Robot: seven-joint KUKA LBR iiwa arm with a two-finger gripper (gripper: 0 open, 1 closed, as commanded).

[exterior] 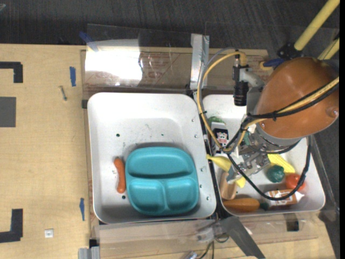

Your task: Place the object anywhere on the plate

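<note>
A light wooden bench [38, 161] carries two shallow white bins, with dark carpet [135, 4] beyond its far edge and black tape marks at its left side. The left bin [108, 117] holds a teal divided plate [160, 180], and an orange sausage-like piece [120, 174] lies just beside the plate's left rim. The right bin [318, 196] holds a clutter of toy food: a yellow banana [219, 162], a green piece [276, 173], a bread roll [242, 203]. The gripper [249, 163] hangs over this clutter; whether it is spread or pinching anything, I cannot tell
</note>
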